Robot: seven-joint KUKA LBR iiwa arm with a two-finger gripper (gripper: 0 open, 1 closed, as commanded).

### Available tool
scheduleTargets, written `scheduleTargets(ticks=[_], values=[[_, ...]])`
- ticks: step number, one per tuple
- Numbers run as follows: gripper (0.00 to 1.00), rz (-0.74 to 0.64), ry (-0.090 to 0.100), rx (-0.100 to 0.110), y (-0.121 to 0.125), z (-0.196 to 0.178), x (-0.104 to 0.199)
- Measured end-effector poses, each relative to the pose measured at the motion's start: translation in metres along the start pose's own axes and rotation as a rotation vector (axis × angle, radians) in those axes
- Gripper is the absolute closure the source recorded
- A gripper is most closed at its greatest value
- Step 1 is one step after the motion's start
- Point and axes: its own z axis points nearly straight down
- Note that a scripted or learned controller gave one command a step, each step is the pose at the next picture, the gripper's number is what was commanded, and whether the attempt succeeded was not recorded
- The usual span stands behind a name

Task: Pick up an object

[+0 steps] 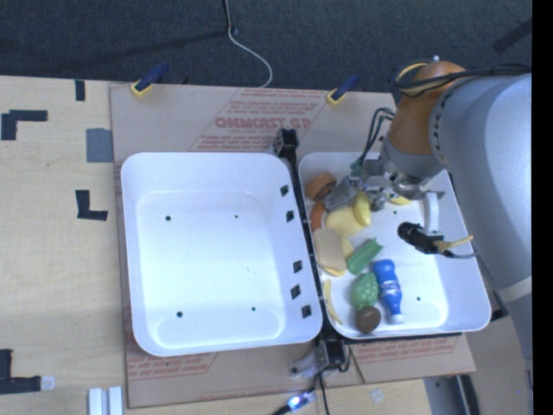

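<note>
My gripper hangs low over the far part of the right bin, among the toys there. Right under it lie a yellow piece and a pale yellow lump; whether it touches them I cannot tell. An orange-brown toy sits just left of it against the bin wall. Nearer the front lie a cream slice, a green pod, a blue bottle, a green broccoli-like toy and a brown ball.
The left bin stands beside the right one, the two joined by a black-clipped divider. The grey arm covers the right bin's right side. A black cable piece hangs off the wrist over the bin.
</note>
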Motion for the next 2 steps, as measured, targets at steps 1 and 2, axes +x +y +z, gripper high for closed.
scheduleTargets(ticks=[1,2], values=[[0.0,0.001,-0.001,-0.001,-0.0226,-0.0003,0.012],[1.0,-0.001,-0.001,-0.001,-0.0215,-0.0093,0.0115]])
